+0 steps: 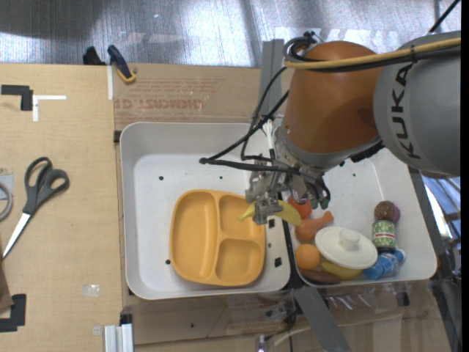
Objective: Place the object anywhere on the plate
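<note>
A yellow divided plate [212, 244] lies in the left bin [146, 196], toward its front right. My gripper [265, 202] hangs over the plate's right rim, close to the wall between the two bins. Between its fingers shows a yellow toy banana [284, 213], lying roughly level, with one tip [245, 215] reaching over the plate's upper right compartment. The gripper is shut on the banana. The orange wrist band and cables hide the gripper's upper part.
The right bin [410, 182] holds an orange carrot-like piece [314, 226], an orange ball [308, 257], a white lidded pot [344, 246], a purple fruit [387, 211], a green can [383, 235] and a blue item [381, 265]. Scissors [37, 185] lie on the bench at left.
</note>
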